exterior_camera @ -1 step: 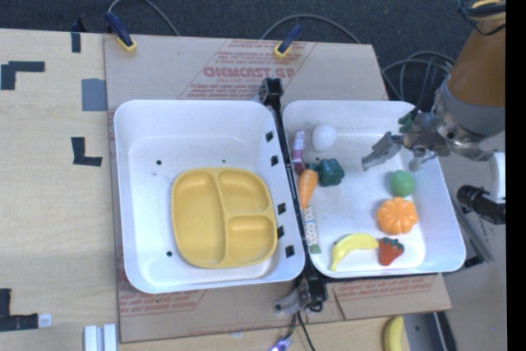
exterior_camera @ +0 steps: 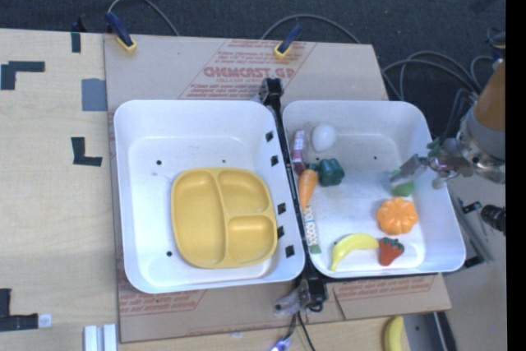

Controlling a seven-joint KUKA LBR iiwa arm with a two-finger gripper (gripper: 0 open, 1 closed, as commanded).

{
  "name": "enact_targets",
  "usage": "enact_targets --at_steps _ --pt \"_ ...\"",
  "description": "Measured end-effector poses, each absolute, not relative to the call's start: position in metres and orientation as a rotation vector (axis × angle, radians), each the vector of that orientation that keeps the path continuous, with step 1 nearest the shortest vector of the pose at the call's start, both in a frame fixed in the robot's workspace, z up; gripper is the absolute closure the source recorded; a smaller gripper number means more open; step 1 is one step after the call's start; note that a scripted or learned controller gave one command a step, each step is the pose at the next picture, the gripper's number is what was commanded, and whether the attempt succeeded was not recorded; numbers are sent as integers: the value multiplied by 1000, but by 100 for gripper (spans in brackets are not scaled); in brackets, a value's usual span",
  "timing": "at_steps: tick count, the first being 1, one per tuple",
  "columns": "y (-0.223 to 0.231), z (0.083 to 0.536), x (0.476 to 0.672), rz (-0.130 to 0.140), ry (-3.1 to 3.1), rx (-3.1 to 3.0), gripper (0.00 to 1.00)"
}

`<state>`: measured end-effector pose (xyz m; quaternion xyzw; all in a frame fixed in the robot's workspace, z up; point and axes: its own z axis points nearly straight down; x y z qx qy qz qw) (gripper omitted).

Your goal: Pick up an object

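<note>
Jaws of the gripper (exterior_camera: pixel 413 169): grey fingers slant down-left over the right bin's far-right side; whether they are spread or pressed together cannot be told from this angle. Nothing is visibly held between them.

Camera view, right bin (exterior_camera: pixel 362 107): the gripper hangs above a small green object (exterior_camera: pixel 402 187) that lies near the right wall, just above the toy pumpkin; contact between the two cannot be confirmed. The orange toy pumpkin (exterior_camera: pixel 398 215) sits at right of centre. Below it, a red toy strawberry (exterior_camera: pixel 390 251) lies touching the tip end of a yellow toy banana (exterior_camera: pixel 353 247), both near the front wall. Along the left wall: a white egg-shaped object (exterior_camera: pixel 323 136) toward the back, a dark green toy (exterior_camera: pixel 330 172) just below it, and an orange toy carrot (exterior_camera: pixel 306 186) beside that green toy. A narrow pink-and-white packet (exterior_camera: pixel 297 150) lies against the wall near the egg, and a printed strip (exterior_camera: pixel 311 228) lies against the same wall farther forward.

Camera view, left bin (exterior_camera: pixel 144 123): a yellow divided plate (exterior_camera: pixel 223 215) with three compartments rests flat at centre.

Surroundings: both bins stand on a cardboard sheet (exterior_camera: pixel 189 70) held by two yellow-and-blue clamps (exterior_camera: pixel 121 32) at its rear edge.
</note>
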<state>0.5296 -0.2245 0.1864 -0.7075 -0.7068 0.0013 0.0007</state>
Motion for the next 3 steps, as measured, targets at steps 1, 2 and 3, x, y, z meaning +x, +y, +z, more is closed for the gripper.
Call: enact_targets --at_steps 1,2,3 --pt "-198 86 492 -2 -2223 -2220 0" --pt "-198 96 492 -2 -2224 -2222 100" --pt "-138 87 514 -5 -2227 -2223 100"
